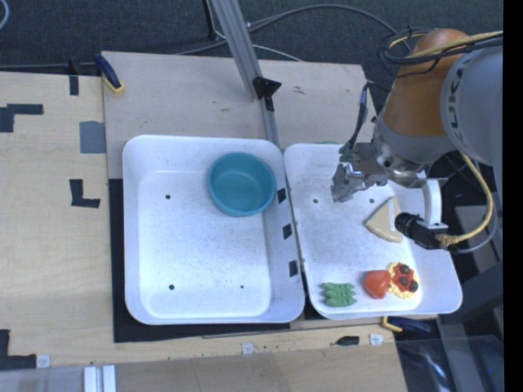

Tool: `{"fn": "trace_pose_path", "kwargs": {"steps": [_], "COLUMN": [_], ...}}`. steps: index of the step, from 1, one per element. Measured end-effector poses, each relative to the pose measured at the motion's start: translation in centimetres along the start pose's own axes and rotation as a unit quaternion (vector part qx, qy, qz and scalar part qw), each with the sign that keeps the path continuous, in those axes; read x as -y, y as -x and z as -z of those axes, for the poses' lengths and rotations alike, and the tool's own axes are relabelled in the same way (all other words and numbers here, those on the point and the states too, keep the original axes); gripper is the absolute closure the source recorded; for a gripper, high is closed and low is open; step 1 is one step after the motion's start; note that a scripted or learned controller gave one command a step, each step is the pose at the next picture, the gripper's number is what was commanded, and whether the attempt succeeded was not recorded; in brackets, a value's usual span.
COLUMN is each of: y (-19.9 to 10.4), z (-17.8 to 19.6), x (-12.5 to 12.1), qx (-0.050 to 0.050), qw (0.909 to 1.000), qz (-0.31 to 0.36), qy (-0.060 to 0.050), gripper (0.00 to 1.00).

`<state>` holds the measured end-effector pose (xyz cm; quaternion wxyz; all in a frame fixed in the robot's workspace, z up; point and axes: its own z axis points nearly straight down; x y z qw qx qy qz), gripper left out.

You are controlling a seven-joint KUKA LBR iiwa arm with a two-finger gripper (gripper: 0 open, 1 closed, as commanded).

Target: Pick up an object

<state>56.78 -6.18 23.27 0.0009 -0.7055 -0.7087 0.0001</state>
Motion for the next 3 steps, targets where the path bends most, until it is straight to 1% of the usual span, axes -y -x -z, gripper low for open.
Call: {"fn": "trace_pose_path", "kwargs": {"steps": [1, 2, 3], "y": [-4.5, -9.5, -14.7], "z": [0.5, 1.2, 1.0], "x": [-3.0, -5.1, -6.3], "qx": [0.000, 0.000, 0.000], "qw": [1.0000, 1.0000, 1.0000], "qz": [0.000, 0.000, 0.000], "qy": [0.001, 0.001, 0.000], "gripper": [1.00, 1.00, 1.00]}}
